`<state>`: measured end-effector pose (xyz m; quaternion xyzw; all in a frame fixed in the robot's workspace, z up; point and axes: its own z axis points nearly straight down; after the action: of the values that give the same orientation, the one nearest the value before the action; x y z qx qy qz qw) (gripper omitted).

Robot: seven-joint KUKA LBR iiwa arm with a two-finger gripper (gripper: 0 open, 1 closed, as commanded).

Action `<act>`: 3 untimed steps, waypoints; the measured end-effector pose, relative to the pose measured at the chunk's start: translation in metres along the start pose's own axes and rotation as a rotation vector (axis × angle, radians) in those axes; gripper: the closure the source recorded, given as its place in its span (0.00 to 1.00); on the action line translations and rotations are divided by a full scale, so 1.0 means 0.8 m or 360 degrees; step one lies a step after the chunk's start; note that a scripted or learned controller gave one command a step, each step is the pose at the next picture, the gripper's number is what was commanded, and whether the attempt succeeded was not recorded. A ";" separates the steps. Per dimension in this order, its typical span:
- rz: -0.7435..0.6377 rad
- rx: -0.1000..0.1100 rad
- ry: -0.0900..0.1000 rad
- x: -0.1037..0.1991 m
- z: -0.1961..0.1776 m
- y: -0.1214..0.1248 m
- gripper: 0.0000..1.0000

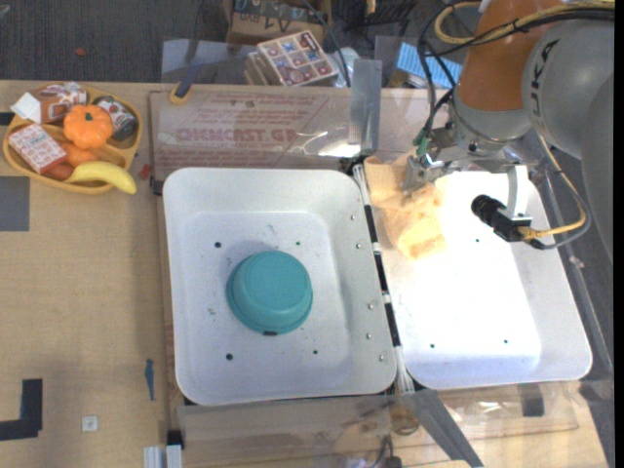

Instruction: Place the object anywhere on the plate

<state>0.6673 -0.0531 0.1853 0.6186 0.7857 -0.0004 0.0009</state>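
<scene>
at the far left edge of the bench, around ten o'clock, sits a yellow dish of toy food [68, 144] with a small orange pumpkin [88, 125] and a banana [102, 174] on its near rim. none of that is my business.

moving right, the left bin [195, 213] holds the teal plate [271, 292], lying near the bin's middle, a little toward six o'clock, apparently upside down like a shallow dome. that is where the object has to end up.

across the divider, in the right bin [507, 339], a pale yellowish, soft-looking object [414, 224] lies in the corner at about ten o'clock, close against the left wall. it is washed out by glare and i cannot name it more exactly; it may be a sponge or a cloth.

my gripper [426, 171] hangs at the object's twelve o'clock edge, just above or touching it. whether i am released or clenched, i cannot tell; nothing visibly sits in my grasp.

i judge this to be the pick step, not the carry. next i would need a firm hold on the soft thing, a lift clear of the divider, then travel toward nine o'clock and release over the plate.
</scene>
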 end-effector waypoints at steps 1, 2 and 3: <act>-0.0001 -0.0003 0.0001 -0.001 -0.050 0.001 1.00; -0.0636 -0.0001 0.0002 0.064 -0.040 0.013 1.00; -0.1270 -0.0004 0.0003 0.139 -0.045 0.016 1.00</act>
<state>0.6537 0.0579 0.2207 0.2647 0.9643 0.0008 0.0009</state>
